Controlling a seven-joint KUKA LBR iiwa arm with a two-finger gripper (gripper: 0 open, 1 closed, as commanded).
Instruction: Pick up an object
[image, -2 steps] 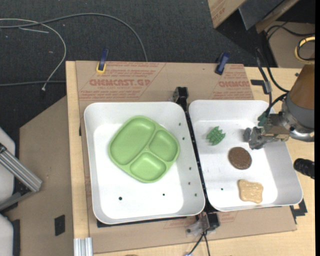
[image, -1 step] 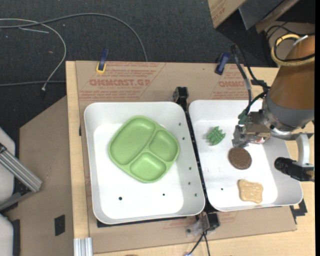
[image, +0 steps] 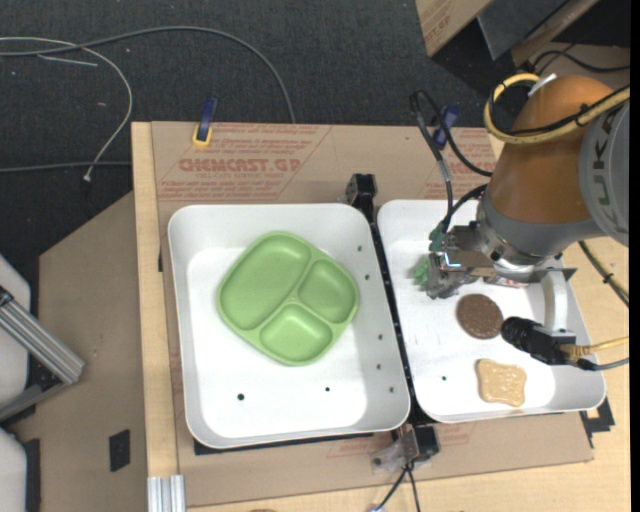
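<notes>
Here, 2 small objects lie in the right bin (image: 400, 240): a round brown cookie (image: 481, 316) and a tan, lumpy-edged biscuit (image: 501, 382). The brown cookie sits just beside the hand (image: 438, 275), to the hand's right and slightly toward the camera; whether they touch cannot be told. The tan biscuit lies further out from the hand in the same direction, nearer the front rim of the bin and apart from the cookie. The hand itself hangs low over the right bin, near that bin's left wall; nothing can be seen between its tips, and the view does not settle how it stands. A black cable part (image: 535, 340) juts over the bin just right of the cookie. Above the hand rises the arm (image: 550, 150), with its orange band and grey wrist. To the hand's left, across the divide between the 2 bins, the left bin (image: 190, 300) holds a green divided plate (image: 288, 297) with 3 compartments, lying flat and turned at an angle. Both bins rest on a cardboard-covered bench (image: 150, 180).
</notes>
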